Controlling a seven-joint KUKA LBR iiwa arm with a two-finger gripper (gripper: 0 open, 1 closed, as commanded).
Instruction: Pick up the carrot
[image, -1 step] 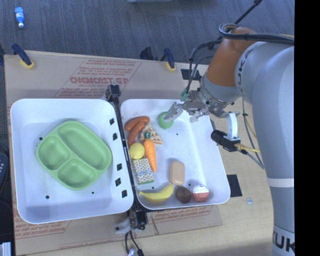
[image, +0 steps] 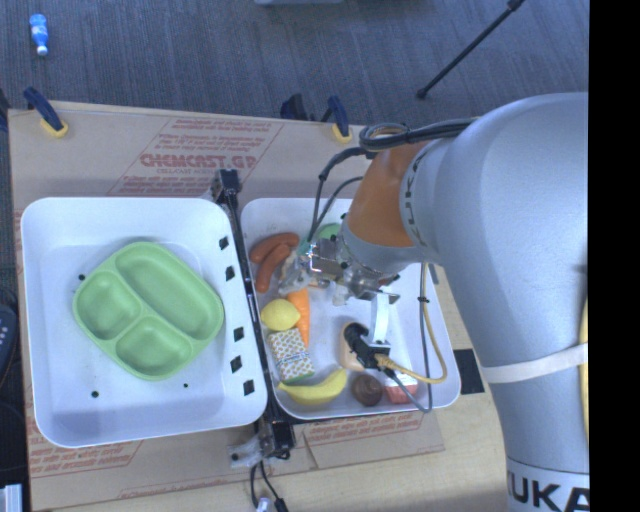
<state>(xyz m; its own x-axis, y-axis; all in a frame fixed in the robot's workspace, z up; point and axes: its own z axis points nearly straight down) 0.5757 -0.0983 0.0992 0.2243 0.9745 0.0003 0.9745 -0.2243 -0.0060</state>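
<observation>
cardboard-topped bench, two white bins, and the gripper (image: 318, 262) is down in the right bin (image: 440, 385) at centre frame, right over the carrot (image: 300, 308) beside the lemon (image: 280, 315), grip state i cannot tell from here.

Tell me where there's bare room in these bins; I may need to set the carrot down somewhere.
The left bin has bare floor all around the green divided plate, widest along its near edge. The right bin is crowded: carrot, lemon, sausage, banana and other items fill it, with the gripper low over them.
</observation>
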